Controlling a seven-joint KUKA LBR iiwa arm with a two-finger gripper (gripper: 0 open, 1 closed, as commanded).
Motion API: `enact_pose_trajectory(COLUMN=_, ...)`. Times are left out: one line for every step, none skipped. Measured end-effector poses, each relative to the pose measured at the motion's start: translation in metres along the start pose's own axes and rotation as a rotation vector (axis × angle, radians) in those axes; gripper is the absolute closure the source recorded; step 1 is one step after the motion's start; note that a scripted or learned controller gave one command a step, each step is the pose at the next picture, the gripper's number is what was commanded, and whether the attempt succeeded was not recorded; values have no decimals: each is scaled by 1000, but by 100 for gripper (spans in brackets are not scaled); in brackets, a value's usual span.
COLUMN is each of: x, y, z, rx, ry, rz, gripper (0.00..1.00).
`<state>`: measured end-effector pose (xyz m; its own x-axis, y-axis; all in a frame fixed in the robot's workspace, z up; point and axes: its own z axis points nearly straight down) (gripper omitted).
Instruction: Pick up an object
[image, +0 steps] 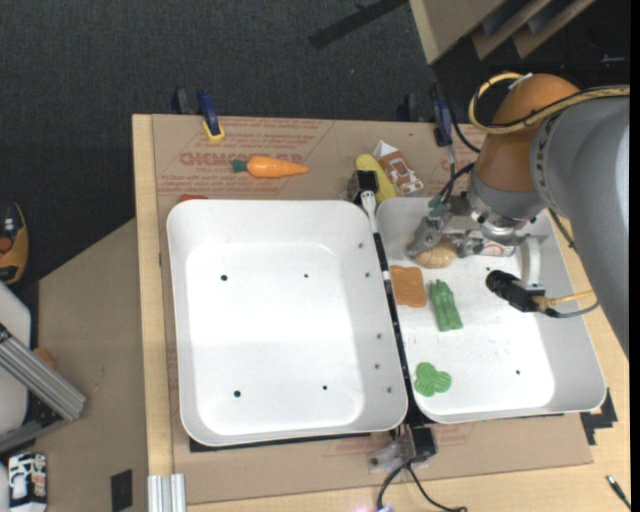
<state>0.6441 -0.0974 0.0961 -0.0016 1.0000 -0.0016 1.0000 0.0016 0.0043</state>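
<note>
Dark carpet is seen around a brown cardboard-covered counter on which two shallow white bins are set side by side. Blue clamps are noted along the counter's far edge.

Camera view: the left bin is seen with small dark dots on its floor. The right bin is seen to hold four items. A tan rounded object is found near the bin's far left corner, directly under the gripper. An orange block is located just beside the wall shared with the left bin, with a green ridged piece just beside it on the right. A green leafy toy is noted nearer the front of the bin.

Outside the bins, a toy carrot is laid on the counter behind the left bin. A yellow item and a small printed carton are placed near the far junction of the bins.

The arm is extended from the right, its orange band above the wrist. The gripper is lowered over the tan rounded object; whether contact is made cannot be told. Whether the jaws are spread or pressed together cannot be told.
</note>
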Motion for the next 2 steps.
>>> enact_pose_trajectory(x=112, y=4, z=-104, rx=-6, ry=4, rz=-8, gripper=100)
enact_pose_trajectory(x=123, y=26, z=-339, rx=-19, ry=2, rz=-2, gripper=100)
